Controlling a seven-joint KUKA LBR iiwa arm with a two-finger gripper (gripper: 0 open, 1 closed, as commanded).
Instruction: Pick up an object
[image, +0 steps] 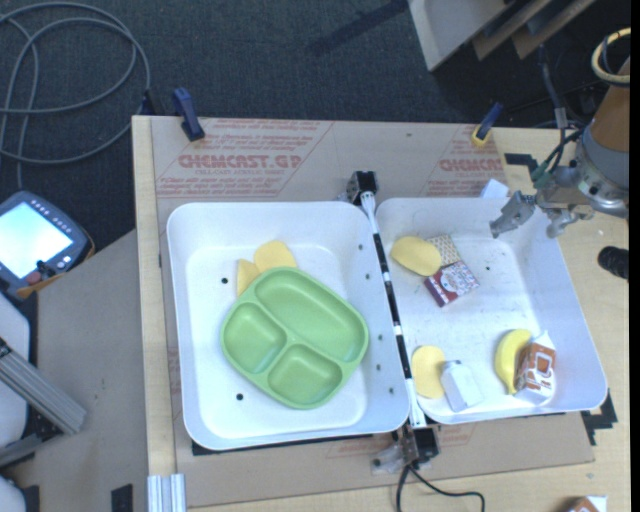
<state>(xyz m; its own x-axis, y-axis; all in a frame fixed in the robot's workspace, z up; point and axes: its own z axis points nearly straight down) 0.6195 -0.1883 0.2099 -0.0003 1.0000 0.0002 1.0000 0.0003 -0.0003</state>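
The brown protective sheet (300, 150) covering the desk carries red print, repeated. On the far left of it, beyond the left bin, large letters read "CHEMCAST GP" (240, 160). The same logo shows again beyond the right bin (470, 163), partly hidden. The smaller red lines around both logos are too fine to read. Packets in the right bin bear print that cannot be read.

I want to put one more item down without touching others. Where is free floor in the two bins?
Right bin: bare floor in the middle, between the red packet and the banana. Its near edge is crowded. Left bin: the green tray takes most of it; bare strips remain along the far wall and the left wall. The hand is above the right bin's far corner.
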